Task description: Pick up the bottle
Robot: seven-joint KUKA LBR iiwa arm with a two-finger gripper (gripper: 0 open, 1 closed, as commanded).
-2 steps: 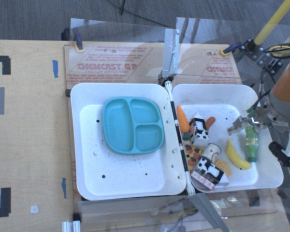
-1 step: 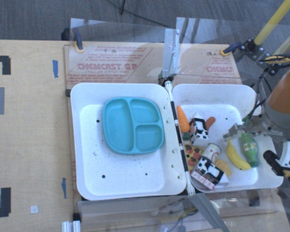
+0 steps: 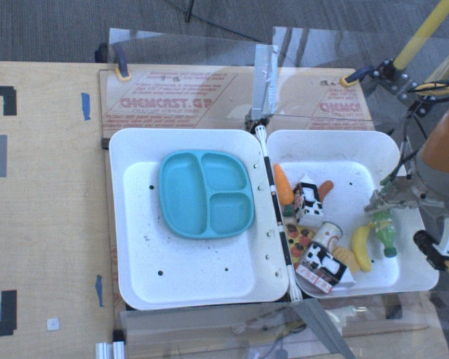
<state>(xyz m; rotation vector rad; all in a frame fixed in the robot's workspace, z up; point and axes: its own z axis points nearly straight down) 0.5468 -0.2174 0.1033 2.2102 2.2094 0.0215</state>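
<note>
A small green bottle (image 3: 386, 238) lies in the right bin (image 3: 359, 149) near its right wall, next to a yellow banana (image 3: 361, 247). My gripper (image 3: 384, 209) hangs at the bottle's upper end, just above it in the picture, at the tip of the grey arm that comes in from the right. The gripper's metal parts overlap the top of the bottle, and I cannot make out whether anything sits between them.
The right bin also holds a carrot (image 3: 283, 185), a black-and-white cow toy (image 3: 309, 200), a small can (image 3: 327, 235), a pizza slice (image 3: 299, 239) and a cow-patterned carton (image 3: 322, 266). In the left bin (image 3: 135, 223) sits a teal divided plate (image 3: 206, 194).
</note>
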